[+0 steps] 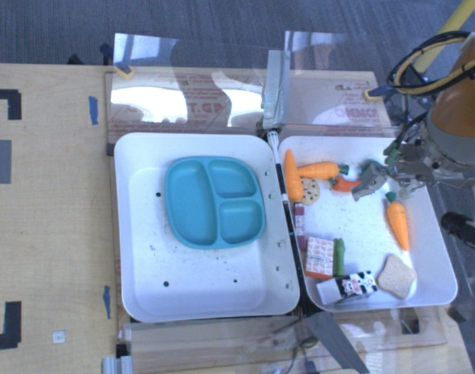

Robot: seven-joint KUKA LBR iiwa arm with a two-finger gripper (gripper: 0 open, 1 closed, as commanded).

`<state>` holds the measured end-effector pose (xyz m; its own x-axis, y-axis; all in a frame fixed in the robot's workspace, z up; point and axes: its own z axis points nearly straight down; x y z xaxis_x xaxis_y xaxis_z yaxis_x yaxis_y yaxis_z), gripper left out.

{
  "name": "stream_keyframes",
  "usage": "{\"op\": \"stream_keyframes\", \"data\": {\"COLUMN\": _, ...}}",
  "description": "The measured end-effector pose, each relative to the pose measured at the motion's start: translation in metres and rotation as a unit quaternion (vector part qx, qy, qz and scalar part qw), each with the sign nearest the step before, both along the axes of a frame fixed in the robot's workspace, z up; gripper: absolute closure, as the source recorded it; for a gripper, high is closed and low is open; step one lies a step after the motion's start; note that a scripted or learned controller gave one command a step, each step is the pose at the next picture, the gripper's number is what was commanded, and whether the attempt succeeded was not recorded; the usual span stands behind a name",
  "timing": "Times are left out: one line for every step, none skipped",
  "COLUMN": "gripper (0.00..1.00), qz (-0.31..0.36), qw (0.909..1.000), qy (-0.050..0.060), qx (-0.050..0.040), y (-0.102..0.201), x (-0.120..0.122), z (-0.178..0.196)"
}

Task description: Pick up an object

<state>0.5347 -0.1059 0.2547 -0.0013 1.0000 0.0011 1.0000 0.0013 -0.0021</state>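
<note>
On the counter [43, 209], two white bins are seen side by side, and the left bin [136, 271] is taken as the landmark. In its middle a blue divided plate [214, 201] is set, with three compartments facing up. Just right of the left bin, the right bin [436, 275] is found, and the small things are gathered there. Along its edge nearest the left bin an orange carrot [290, 176] is laid lengthwise, with a round cookie [311, 193] touching it. A second carrot [319, 170] is laid across, further right. Lower down, a red and white packet [319, 255] is placed beside a small green vegetable [339, 253], and below them a black and white toy [357, 284] is seen. Further right still, a third carrot [398, 220] is laid pointing down, and a slice of bread [396, 276] is placed below it near the bin's front corner. The claw [370, 181] is positioned low over the upper part of the right bin, between the second and third carrots, beside a small orange piece [345, 184]. Whether the claw is wide or narrow cannot be told, and nothing is seen gripped in it.
</note>
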Motion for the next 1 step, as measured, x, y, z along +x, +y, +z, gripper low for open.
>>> {"op": "stream_keyframes", "data": {"gripper": 0.0, "qz": -0.079, "qw": 0.9968, "qy": 0.0, "qx": -0.0013, "y": -0.0675, "x": 0.0531, "z": -0.0554}}
